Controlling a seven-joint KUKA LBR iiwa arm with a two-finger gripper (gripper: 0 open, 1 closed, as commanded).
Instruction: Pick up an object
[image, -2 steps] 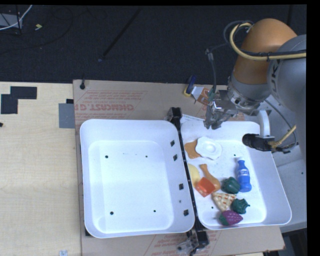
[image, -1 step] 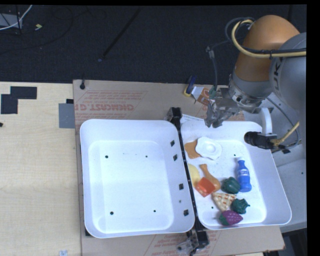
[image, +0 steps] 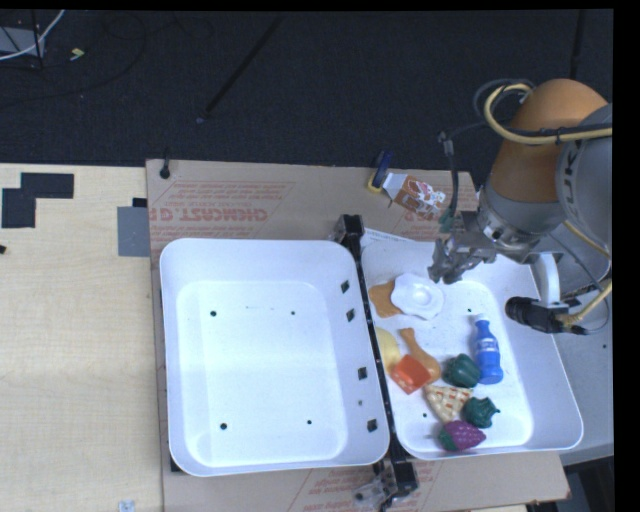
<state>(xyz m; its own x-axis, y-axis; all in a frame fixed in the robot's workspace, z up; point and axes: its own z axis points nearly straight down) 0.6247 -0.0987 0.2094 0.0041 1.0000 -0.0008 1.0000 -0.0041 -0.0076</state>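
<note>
Arm: it reaches in from the right, and the tool (image: 452, 262) hangs over the far end of the right bin (image: 560, 420).
Tool state: dark fingers point down; whether they are spread or pressed together cannot be told, and nothing is seen between them.
Nearest thing: a white piece (image: 417, 296) lies just below and left of the tool, resting partly on an orange piece (image: 382, 296).
Handling of the white piece: it looks like light, stiff plastic with a smooth, rounded top, so likely slippery; a pinch across its narrower width, low on the sides, seems safest.
Other pickable things: a blue bottle (image: 487, 349), a red piece (image: 410, 373), a dark green piece (image: 462, 371) and a purple piece (image: 461, 435) crowd the middle and near end of the right bin.
Bottle handling: probably light and rigid; grip across the body, not the cap.
Left bin (image: 190, 300): sits just beside the right bin on the bench (image: 70, 330).
Risk: close neighbours could be nudged or caught together.
</note>
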